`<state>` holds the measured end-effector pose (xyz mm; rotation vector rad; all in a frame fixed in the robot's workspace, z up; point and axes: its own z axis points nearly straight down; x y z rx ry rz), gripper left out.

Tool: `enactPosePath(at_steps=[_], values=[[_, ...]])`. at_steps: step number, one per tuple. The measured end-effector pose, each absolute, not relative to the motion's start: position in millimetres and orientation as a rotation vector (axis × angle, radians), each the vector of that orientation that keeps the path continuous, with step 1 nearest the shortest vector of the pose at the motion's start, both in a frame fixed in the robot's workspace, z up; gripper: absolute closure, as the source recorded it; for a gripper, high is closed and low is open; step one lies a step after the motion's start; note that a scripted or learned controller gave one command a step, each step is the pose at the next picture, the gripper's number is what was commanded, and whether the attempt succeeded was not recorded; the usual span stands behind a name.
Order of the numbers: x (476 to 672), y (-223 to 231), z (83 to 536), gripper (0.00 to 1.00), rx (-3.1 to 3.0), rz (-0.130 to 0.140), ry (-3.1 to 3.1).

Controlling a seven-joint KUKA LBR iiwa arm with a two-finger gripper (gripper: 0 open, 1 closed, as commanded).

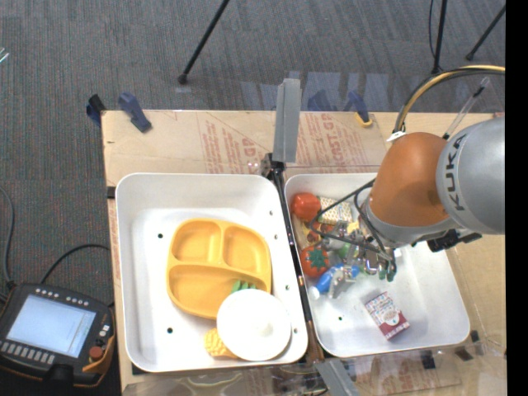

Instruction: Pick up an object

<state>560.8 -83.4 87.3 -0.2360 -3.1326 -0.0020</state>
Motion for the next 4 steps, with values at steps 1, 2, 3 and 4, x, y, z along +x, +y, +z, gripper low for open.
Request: enactPosePath(at_steps=[1,2,3,4], values=[[614.2,-85.5,87.5,0.00,-0.414,-0.002,-3.114],[608.5,-174.1,88.8,0.00,-0.403,0.002,-3.118],[623.1,-142.1,88.3,0.00,-0.352,-0.003,-3.125],[588.7,-80.0,87.2,0.00,-0.492,-0.002,-3.103]])
